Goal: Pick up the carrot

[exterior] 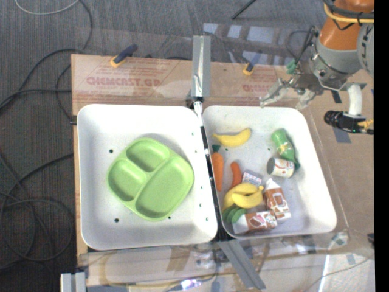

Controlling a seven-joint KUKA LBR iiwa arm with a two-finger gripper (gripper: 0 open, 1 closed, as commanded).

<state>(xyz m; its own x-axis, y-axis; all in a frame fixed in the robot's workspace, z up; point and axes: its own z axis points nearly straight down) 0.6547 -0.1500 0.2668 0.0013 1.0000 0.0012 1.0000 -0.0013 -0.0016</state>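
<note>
Nearest the camera, at the front of the right bin (316, 163), small cartons (267, 212) lie packed beside a yellow banana (244, 196), with something green (231, 214) tucked under them. Just behind that clutter lies the carrot (217, 169), hard against the bin's left wall, right beside the seam where the two bins meet. Its long axis runs roughly front to back along that wall, green top toward the far end. A shorter orange piece (236, 173) sits just to its right, and I read it as a second carrot or a pepper; at this size I cannot say which.

My end effector (290, 92) hangs above the far edge of the right bin, over the worktop (134, 81) rather than over the contents. Its fingers look splayed apart and nothing sits between them, so I carry nothing. From where I hang, the carrot lies well away, toward the camera and to the view's left, across the whole width of the bin. Another banana (231, 138) and a green bottle-like thing (282, 143) lie between my end effector and it.

My judgement is that the coming move turns on that wall: with the carrot parallel to it and nearly touching, I would need my fingers to close across the short axis, one finger slipping into the narrow gap on the wall side. The left bin (97, 224) with its green divided plate (152, 178) plays no part yet.
</note>
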